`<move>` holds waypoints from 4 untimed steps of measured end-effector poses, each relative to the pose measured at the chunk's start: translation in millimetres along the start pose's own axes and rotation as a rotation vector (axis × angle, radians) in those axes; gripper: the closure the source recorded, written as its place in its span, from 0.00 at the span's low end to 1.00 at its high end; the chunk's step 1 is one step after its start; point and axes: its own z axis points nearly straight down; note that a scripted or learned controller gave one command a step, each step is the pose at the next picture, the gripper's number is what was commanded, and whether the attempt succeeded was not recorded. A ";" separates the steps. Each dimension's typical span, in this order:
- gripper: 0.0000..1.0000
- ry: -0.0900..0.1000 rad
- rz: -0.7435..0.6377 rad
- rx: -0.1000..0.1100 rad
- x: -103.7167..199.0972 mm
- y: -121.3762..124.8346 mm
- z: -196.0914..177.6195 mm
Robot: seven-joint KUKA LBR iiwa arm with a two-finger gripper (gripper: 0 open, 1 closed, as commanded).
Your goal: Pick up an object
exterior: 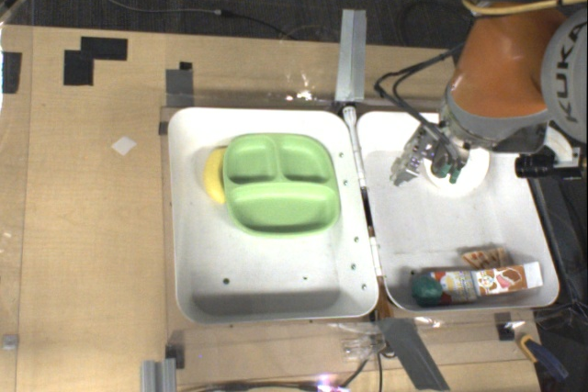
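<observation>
Green-capped tube [478, 283] lies on its side in the right bin [441, 225], well below the gripper [415, 170] and against the bin's near wall. Its green cap points toward the divider between the two bins, and its printed body runs away from the cap toward the bin's outer corner. A brown packet [484, 256] lies just beside the tube, on the side nearer the gripper, and we cannot tell whether the two touch.

The gripper hangs over the far part of the right bin, pointing down and slightly toward the divider. We cannot tell how its jaws stand (the metal parts blur together from this height), and we see nothing held in it. A white round thing [466, 176] sits on the bin floor just beside the gripper, on the arm's side. It is pale against the white bin, so we cannot say what it is. The orange band of the arm [505, 69] stands above and behind the gripper.

Across the divider from the gripper, in the left bin [266, 275], a green divided plate [280, 184] lies flat. A yellow thing [213, 177] pokes out from under the plate's edge farthest from the gripper.
</observation>
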 end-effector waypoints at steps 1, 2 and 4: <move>0.00 0.000 0.000 0.000 0.0 0.0 0.0; 0.00 0.008 0.125 0.009 11.5 -61.7 121.4; 0.00 0.012 0.289 0.011 -26.4 -16.2 24.8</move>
